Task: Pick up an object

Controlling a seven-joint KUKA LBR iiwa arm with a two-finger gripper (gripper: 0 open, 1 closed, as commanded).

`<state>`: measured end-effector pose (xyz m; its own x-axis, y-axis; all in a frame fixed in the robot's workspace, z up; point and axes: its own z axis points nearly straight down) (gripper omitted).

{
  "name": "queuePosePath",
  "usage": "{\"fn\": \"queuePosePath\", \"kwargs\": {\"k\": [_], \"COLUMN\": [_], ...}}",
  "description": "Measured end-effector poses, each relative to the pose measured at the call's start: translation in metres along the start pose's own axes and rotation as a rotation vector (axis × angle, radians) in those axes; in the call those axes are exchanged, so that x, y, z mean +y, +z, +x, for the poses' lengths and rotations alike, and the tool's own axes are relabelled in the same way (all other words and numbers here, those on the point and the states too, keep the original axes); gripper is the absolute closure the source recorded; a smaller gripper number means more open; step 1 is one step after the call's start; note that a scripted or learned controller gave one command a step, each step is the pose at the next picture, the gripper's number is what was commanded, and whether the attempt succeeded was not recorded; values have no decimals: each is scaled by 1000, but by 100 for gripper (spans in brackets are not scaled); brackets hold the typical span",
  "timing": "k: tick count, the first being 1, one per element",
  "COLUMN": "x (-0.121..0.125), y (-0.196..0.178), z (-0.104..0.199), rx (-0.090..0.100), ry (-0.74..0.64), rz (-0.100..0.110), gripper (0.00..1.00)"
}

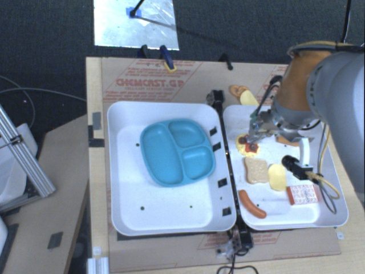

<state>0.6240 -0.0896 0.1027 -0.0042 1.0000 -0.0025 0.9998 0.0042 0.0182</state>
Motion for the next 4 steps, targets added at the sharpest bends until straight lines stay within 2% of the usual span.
{"fn": "queuePosePath", "kwargs": {"k": [1,2,3,4], "x": [-64,-72,-134,-132], "y": [-88,-83,-233,-216], "z": [72,201,198,133], "rx": [6,7,6,1], "ry": [-6,-11,-3,10], "rz": [13,17,10,15], "gripper": [100,100,100,100]}}
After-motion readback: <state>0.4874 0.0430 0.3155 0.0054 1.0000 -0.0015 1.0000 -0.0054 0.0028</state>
